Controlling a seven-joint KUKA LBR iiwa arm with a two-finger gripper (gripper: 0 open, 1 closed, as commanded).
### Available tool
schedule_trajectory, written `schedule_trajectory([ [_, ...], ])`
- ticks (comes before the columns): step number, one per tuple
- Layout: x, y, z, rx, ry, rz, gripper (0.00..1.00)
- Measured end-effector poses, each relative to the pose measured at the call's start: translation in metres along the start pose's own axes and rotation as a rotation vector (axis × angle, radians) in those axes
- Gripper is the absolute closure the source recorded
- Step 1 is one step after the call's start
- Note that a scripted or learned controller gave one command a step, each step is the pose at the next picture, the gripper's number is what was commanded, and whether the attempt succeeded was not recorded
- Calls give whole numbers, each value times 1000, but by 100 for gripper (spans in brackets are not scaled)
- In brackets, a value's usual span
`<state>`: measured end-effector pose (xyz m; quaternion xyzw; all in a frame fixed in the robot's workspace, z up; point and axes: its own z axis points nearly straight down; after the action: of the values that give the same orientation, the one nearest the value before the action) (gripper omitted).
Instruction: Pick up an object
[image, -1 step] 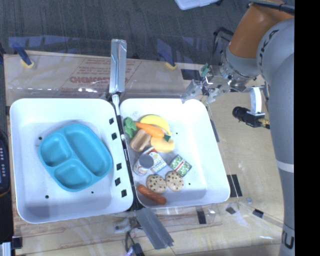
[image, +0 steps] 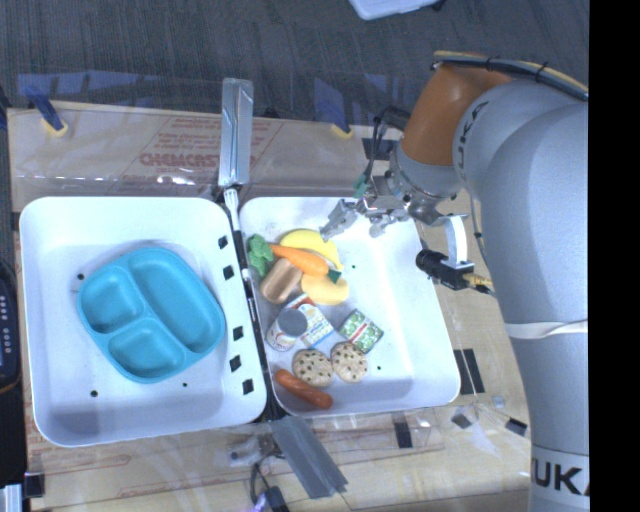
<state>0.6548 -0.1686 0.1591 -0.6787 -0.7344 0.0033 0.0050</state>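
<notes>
My gripper (image: 357, 221) hangs over the far part of the right bin (image: 420, 330), its fingers spread open with nothing between them. Just to its lower left lies a heap of toy food: a yellow banana (image: 304, 241), an orange carrot (image: 300, 260), green broccoli (image: 260, 252), a brown bread roll (image: 280, 284) and a yellow fruit (image: 327, 291). Nearer the front lie a small can (image: 291, 324), a little carton (image: 318, 324), a green packet (image: 361, 331), two cookies (image: 312, 367) and a red sausage (image: 303, 390).
The left bin (image: 60, 240) holds a blue divided plate (image: 150, 312). A metal bar (image: 236, 130) rises at the divider between the bins. The right bin's right half is bare white floor. The arm's grey body (image: 530, 200) fills the right side.
</notes>
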Motion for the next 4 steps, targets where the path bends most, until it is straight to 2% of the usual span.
schedule_trajectory([
  [1,13,-19,55,-31,-7,9,0],
  [2,14,-16,43,-35,-7,6,100],
  [3,15,-17,44,-33,-6,6,0],
  [4,40,-30,66,-12,-1,-40,0],
])
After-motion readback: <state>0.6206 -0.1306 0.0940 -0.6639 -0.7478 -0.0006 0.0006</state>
